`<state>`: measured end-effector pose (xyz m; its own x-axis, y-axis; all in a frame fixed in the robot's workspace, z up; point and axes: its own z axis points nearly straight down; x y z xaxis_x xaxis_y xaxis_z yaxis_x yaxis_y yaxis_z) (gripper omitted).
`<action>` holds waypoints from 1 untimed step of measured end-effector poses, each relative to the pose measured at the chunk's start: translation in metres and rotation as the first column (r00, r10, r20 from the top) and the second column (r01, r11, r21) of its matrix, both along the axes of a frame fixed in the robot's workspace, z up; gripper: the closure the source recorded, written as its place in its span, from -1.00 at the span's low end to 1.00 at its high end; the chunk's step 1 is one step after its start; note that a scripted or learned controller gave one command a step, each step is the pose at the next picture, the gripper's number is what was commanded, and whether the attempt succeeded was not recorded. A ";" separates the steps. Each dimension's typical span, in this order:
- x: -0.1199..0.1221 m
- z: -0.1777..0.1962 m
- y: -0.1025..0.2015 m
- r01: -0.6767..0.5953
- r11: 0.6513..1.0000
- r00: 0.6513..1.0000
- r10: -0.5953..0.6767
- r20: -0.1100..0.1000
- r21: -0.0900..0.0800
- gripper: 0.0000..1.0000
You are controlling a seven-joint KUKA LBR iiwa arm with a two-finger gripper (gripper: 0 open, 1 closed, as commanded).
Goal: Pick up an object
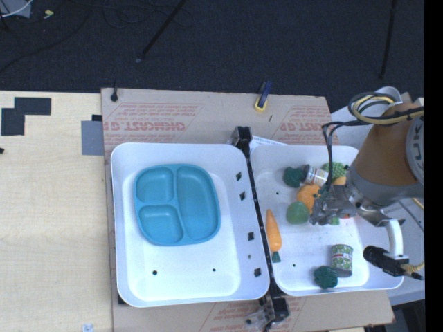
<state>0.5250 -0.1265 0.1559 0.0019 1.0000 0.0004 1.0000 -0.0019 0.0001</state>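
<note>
Carrot lengthwise along right bin's left wall.

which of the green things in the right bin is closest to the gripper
The round pale green ball, just left of the gripper. The dark green lump lies farther up the bin, and the other dark green lump sits near the bottom edge beside the can.

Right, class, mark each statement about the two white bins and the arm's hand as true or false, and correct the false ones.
1. The blue divided plate lies in the left bin. True.
2. The toy carrot lies in the left bin. False: it lies in the right bin, by its left wall.
3. The small can stands in the right bin. True.
4. The hand hangs over the blue plate. False: it is over the right bin.
</note>
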 end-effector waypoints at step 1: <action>-0.001 0.042 -0.003 -0.004 1.000 1.000 0.004 0.001 0.000 1.00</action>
<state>0.5235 -0.1294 0.1981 -0.0021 1.0000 0.0000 1.0000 0.0021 0.0006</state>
